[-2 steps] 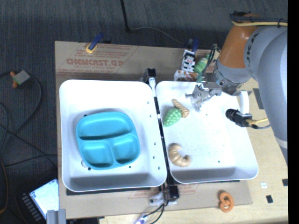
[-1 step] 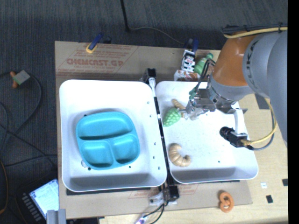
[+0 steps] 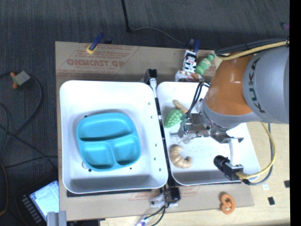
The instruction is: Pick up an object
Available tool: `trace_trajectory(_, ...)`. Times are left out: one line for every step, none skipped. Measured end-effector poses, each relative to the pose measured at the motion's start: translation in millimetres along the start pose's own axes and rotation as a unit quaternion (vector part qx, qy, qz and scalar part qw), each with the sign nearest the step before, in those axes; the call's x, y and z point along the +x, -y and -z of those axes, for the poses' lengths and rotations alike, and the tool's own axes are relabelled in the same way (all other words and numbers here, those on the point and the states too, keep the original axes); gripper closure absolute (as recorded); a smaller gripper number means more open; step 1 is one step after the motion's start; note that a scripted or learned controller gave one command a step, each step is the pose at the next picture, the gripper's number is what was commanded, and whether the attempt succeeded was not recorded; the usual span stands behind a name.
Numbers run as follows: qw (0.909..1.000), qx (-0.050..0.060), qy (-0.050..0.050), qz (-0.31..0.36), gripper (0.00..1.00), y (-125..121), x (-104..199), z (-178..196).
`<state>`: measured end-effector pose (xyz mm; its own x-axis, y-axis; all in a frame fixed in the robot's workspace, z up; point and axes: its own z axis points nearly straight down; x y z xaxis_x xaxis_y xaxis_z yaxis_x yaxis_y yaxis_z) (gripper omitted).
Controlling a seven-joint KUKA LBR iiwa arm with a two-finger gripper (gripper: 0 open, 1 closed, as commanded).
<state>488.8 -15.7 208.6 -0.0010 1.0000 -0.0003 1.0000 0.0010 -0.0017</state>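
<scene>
- Tray [image 3: 109, 141], blue and sectioned, lies in the left bin [image 3: 70, 95], well apart from the arm.
- Green toy [image 3: 172, 118] and tan croissant-shaped toy [image 3: 179, 156] lie in the right bin [image 3: 207, 175].
- Gripper [image 3: 188, 132] hangs between them; its state I cannot tell. Risk: closing on the gap, catching neither toy.

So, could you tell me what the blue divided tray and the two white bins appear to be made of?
The blue divided tray looks like moulded plastic: uniform colour, rounded compartments, a soft sheen. The two white bins look like thin formed plastic too, with smooth walls and rounded corners, though coated metal cannot be ruled out.
</scene>
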Motion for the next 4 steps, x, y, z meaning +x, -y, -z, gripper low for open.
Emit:
trace_trajectory(1.0,-0.001,0.0,0.0,1.0,3,24,10)
trace_trajectory(1.0,0.0,0.0,0.0,1.0,5,50,8)
trace_trajectory(1.0,0.001,0.0,0.0,1.0,6,46,-25)
trace_trajectory(1.0,-0.001,0.001,0.0,1.0,-82,47,-24)
